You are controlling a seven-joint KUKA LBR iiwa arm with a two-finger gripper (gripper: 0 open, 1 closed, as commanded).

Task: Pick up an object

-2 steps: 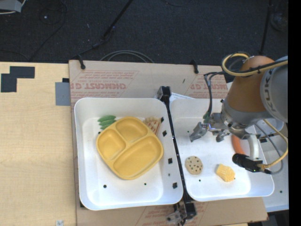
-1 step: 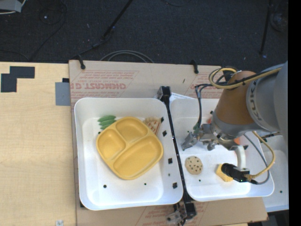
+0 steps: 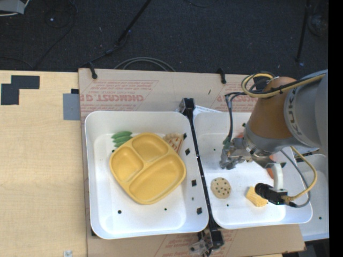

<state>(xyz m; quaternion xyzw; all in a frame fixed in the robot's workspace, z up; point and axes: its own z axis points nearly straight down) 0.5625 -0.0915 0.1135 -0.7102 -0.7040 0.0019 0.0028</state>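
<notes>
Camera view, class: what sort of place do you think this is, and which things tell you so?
Probably a robotics lab bench: a robot arm over two white bins, toy food like a cookie, and loose cables behind.

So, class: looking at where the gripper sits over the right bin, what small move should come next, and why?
Probably a short shift toward the cookie, then down. The gripper sits just beyond it over bare floor of the right bin, with nothing seen in its grasp. The yellow block lies farther off.
</notes>
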